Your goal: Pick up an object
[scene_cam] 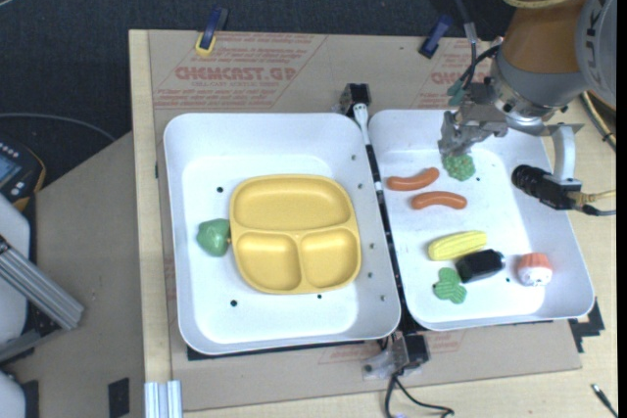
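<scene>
The gripper [458, 148] is down in the right bin [568, 294], close to that bin's far edge, and it sits right on top of a small green bumpy toy [460, 165] that looks like a piece of broccoli or lettuce. The toy peeks out just under the fingertips, touching them or very nearly so. I cannot tell if the fingers are spread or pressed together, and I cannot tell if the toy is really between them, so I would not say it is held. The green toy looks light, like play food made of plastic. It is probably a bit hard and lumpy, so it could slip or pop out if it is pinched on a bump. A good place to take it would be across its middle, where it is widest. More toys lie in the same bin: two orange sausages [412, 179] in the middle, near the green toy, then a yellow corn [457, 245], a black block [479, 264], a second green piece [450, 286] and a red and white toy [533, 268] toward the near edge. In the left bin [186, 142] a yellow plate with three parts [294, 232] sits in the middle, and a green round toy [213, 237] touches its left side.
</scene>
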You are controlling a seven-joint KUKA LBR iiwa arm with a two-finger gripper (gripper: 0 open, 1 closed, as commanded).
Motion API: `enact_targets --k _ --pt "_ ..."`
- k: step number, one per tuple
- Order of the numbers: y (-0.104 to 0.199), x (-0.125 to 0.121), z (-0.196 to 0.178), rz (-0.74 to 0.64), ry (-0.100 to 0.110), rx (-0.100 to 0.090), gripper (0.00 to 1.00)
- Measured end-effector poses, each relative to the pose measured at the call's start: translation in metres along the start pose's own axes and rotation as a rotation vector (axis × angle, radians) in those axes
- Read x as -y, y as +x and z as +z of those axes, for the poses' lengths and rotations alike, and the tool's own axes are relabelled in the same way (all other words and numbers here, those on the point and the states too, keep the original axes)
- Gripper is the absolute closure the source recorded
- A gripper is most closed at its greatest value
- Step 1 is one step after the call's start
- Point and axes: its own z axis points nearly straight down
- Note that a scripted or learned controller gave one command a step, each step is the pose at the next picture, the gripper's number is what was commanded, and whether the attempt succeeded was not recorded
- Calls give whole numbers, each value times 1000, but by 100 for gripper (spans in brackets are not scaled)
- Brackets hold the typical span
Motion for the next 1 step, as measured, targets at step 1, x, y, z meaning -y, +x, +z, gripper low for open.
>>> enact_targets --k 1 --pt "39 2 3 0 -1 0 100"
